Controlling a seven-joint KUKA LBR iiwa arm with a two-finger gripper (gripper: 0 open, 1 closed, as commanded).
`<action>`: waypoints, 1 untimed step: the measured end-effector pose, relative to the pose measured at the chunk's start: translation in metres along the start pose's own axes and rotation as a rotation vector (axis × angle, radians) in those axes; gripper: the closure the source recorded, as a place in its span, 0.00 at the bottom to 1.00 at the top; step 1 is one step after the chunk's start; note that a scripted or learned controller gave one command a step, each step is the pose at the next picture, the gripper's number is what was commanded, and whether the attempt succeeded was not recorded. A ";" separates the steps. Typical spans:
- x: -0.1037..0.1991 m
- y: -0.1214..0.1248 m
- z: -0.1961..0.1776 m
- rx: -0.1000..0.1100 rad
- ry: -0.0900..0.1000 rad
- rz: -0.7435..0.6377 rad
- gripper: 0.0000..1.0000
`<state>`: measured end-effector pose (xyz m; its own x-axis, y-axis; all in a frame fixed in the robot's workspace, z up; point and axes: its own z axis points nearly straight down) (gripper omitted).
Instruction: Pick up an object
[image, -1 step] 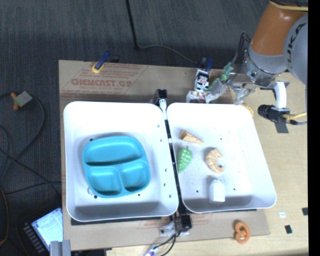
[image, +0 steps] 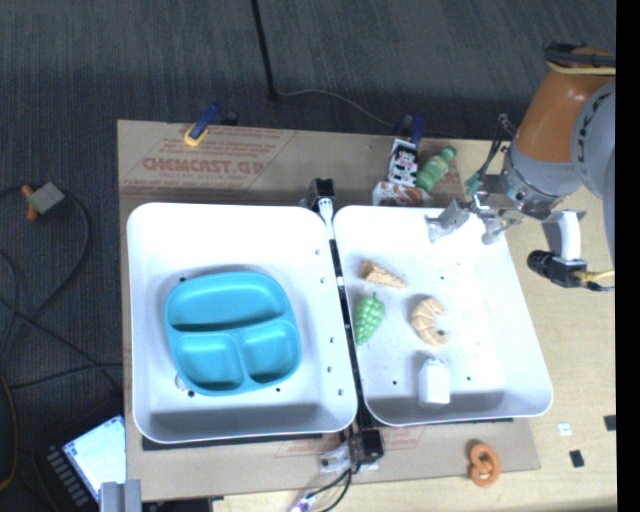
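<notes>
You're looking at 2 white bins (image: 150, 300) of smooth, slightly glossy plastic. The blue tray (image: 232, 330) is showing the same moulded sheen. The board (image: 330, 160) beneath is reading as matt brown cardboard or wood; you can't tell which. The arm (image: 575, 110) is wearing satin orange and grey casing, and the floor (image: 100, 60) is looking like rough dark carpet.

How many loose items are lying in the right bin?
4: a cone near the divider, green grapes just below it at the left wall, a pastry mid-bin, a white bottle near the front. The gripper may hide more.
</notes>
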<state>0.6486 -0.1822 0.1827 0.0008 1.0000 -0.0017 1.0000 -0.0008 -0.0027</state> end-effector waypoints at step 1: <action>0.010 -0.024 0.092 -0.003 0.000 -0.002 0.00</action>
<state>0.6246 -0.1725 0.0912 -0.0011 1.0000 -0.0013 1.0000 0.0011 0.0002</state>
